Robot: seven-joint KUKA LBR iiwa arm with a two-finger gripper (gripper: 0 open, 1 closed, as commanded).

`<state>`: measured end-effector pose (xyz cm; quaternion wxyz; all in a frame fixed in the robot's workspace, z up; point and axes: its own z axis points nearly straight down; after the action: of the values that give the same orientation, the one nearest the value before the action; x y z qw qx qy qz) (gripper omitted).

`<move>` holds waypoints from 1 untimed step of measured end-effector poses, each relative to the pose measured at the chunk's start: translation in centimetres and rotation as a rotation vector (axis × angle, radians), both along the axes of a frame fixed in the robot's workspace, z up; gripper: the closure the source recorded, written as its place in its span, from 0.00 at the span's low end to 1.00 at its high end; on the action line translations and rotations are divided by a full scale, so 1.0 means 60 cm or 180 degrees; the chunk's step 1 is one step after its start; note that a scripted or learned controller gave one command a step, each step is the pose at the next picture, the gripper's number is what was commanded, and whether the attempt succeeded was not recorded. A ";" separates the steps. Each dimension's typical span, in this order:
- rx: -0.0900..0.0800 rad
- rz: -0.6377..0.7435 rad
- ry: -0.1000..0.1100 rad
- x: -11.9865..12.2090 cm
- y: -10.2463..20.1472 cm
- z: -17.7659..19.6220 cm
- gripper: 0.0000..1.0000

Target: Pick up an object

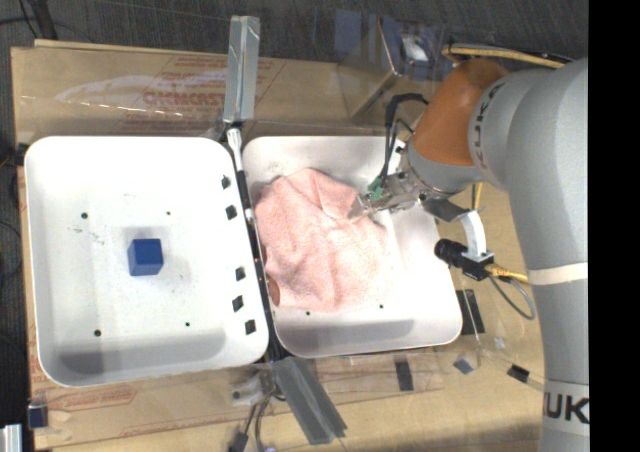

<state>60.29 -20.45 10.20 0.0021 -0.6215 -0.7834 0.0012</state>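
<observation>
the pink cloth lies crumpled in the right bin. the gripper is low at the cloth's upper right edge and seems to touch it (the fingers are too small and dark to tell if they are open or closed). a small blue block sits alone in the left bin.

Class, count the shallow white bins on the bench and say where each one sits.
2: left bin holding a blue cube; right bin holding a pink cloth.
</observation>
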 end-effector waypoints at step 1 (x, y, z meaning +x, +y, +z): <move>-0.0003 0.0499 -0.0015 0.019 0.099 0.154 1.00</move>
<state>61.40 -14.50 19.44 -0.0001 -0.5583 -0.8296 0.0003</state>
